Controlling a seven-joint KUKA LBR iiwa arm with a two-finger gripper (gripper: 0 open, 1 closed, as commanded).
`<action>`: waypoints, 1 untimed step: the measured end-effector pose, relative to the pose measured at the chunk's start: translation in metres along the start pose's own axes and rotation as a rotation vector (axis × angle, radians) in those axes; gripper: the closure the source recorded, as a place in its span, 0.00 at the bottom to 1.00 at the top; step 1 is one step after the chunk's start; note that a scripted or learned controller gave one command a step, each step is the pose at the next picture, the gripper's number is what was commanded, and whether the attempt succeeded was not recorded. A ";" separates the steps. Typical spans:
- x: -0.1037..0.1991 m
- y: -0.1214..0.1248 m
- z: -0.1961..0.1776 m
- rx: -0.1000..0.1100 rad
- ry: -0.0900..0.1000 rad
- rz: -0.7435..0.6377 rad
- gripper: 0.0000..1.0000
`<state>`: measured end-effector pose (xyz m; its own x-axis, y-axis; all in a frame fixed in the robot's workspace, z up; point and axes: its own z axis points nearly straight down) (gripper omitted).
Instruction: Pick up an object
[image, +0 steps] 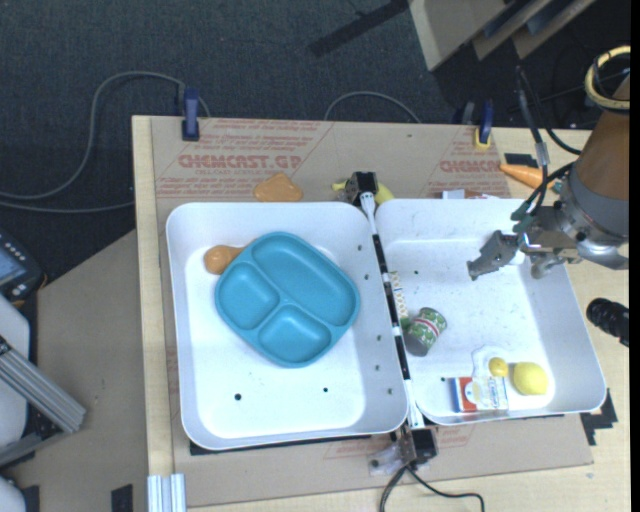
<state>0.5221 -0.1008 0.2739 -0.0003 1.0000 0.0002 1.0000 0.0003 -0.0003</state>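
The end effector (497, 256) is seen above the upper part of the right bin (450, 228), reached in from the right on the grey arm (600, 205); whether it is spread or pressed together cannot be told, and nothing is seen pinched in it. Below and to the left of it, against the left wall of the right bin, a small green and white can (424, 329) is seen lying on its side. Further down, in the lower right corner of that bin, a yellow lemon-like ball (530, 378) is found beside a flat white packet with red and blue print (474, 393), which carries a small yellow piece at its upper edge. In the left bin (290, 425) a blue divided plate (287, 298) is laid near the middle, and an orange object (217, 259) is partly tucked under its upper left edge. On the worktop (160, 300) behind the bins, an orange-brown lump (277, 188) and a small yellow and black object (358, 186) are seen, and an orange carrot-like piece (521, 173) lies near the arm.
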 end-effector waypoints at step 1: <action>0.014 0.049 0.095 0.006 0.001 -0.002 0.00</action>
<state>0.5714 -0.0867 0.1791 -0.0027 1.0000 0.0017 1.0000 0.0027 -0.0060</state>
